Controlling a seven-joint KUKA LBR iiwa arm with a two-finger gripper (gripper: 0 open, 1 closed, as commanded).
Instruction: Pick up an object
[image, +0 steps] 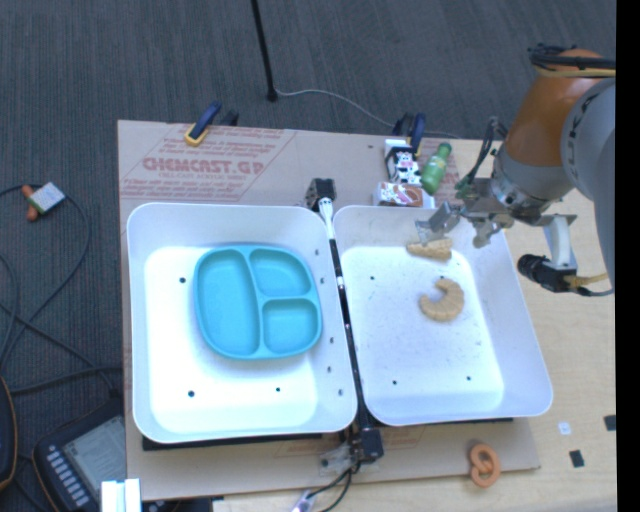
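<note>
The gripper (458, 226) is being held open over the right bin's (520, 300) far edge; a tan piece (430, 250) is lying just left of it, long axis running left-right.

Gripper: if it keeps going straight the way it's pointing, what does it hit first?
Most likely the tan piece at the far edge of the right bin; the gripper sits right over it, angled down-left. Depth is unclear, so contact may already be made.
</note>
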